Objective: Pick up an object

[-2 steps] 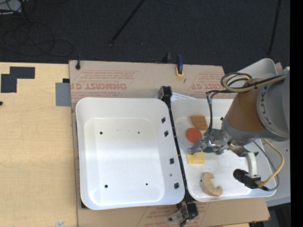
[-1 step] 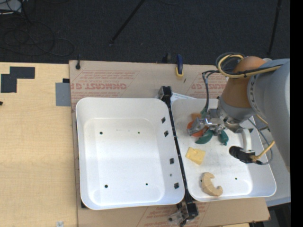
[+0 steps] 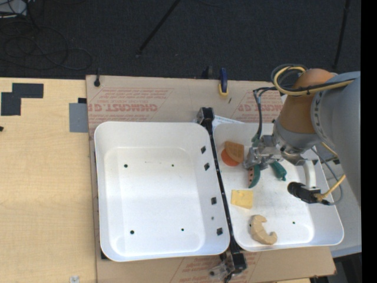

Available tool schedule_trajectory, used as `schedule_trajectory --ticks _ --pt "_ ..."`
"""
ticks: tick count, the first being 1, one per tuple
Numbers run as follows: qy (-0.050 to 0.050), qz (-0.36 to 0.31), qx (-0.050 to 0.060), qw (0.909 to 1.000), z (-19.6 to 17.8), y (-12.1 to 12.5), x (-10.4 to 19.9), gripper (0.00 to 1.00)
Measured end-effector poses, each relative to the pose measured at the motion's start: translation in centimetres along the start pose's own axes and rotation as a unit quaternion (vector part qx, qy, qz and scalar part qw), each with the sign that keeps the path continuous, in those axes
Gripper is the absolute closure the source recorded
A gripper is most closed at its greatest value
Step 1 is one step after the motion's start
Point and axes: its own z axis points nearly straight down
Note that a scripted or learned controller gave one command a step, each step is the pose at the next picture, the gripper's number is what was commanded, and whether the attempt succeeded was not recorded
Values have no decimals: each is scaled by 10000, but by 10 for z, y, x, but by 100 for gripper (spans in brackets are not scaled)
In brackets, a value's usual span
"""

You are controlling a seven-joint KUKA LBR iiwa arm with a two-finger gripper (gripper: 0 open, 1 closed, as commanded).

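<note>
Bins [image 3: 112, 152] smooth white plastic (slightly glossy); bench [image 3: 41, 181] pale matt wood; cardboard sheet [image 3: 147, 99] beneath.

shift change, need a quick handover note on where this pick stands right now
End effector: down in the right bin, near its far end; grip state can't be judged, nothing visibly held.
Things, all in the right bin: orange piece just left of the end effector, yellow block nearer the middle, tan curved piece at the near end.
Left bin: nothing moved there.
Done: no pick confirmed.
Left: grasp and lift one object.
</note>
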Motion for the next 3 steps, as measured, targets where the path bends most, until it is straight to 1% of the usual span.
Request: schedule_trajectory --ticks 1,2,3 --pt "0 6 1 10000 11 -14 11 100" --pt "1 -15 -46 10000 -48 20 47 100" --pt "3 -16 -39 10000 -94 30 88 100"
